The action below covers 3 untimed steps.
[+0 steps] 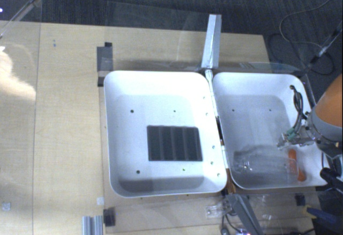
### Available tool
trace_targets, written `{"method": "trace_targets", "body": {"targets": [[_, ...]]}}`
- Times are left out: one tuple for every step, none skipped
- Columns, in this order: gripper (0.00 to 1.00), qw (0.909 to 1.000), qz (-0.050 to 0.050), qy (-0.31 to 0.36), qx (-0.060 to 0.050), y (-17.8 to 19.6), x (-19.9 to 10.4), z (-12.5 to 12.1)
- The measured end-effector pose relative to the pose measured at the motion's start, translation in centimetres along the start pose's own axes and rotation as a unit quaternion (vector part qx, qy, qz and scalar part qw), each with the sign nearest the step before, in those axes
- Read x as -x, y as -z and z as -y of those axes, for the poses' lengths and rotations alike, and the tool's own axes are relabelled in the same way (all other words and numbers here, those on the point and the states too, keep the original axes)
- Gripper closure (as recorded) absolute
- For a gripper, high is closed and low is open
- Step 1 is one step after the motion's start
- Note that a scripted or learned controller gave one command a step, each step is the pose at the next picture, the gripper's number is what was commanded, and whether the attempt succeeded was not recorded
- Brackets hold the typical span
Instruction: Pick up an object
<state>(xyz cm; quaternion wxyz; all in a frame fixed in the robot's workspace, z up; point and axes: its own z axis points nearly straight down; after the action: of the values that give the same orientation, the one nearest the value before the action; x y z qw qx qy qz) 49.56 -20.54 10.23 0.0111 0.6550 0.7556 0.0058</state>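
At the near edge of the bench (59,137), loose clear plastic bits and cabling (236,217) are lying just outside the bins. Just beyond them, in the near part of the right bin (252,86), a clear plastic container (257,161) is lying on its side, hard to make out against the white floor. Close beside it, toward the right wall, a small orange object (293,161) is resting, with a smaller orange piece (302,176) nearer the rim.

The arm (329,113) is reaching in from the right, and the gripper (293,137) is hanging low over the bin, just above the orange object. I cannot tell whether the jaws are released or clenched; nothing is visibly between them.

To the left, the other bin (115,121) is holding 1 dark ribbed slab (174,143) flat on its floor.

The risk, as I am judging it: the orange object is sitting close to the wall and the container, so a descending gripper could be striking either, nudging the target away or clamping on air.
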Motion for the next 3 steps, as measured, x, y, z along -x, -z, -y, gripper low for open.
{"method": "trace_targets", "body": {"targets": [[0.0, 1.0, 0.0, 0.0, 0.0, 0.0, 0.0, 0.0], [0.0, 0.9999, -0.003, 0.01, -0.006, -1.3, 0.0, 0.3], [1.0, 0.9999, 0.0, 0.01, -0.001, 0.0, 0.0, -0.1]]}}
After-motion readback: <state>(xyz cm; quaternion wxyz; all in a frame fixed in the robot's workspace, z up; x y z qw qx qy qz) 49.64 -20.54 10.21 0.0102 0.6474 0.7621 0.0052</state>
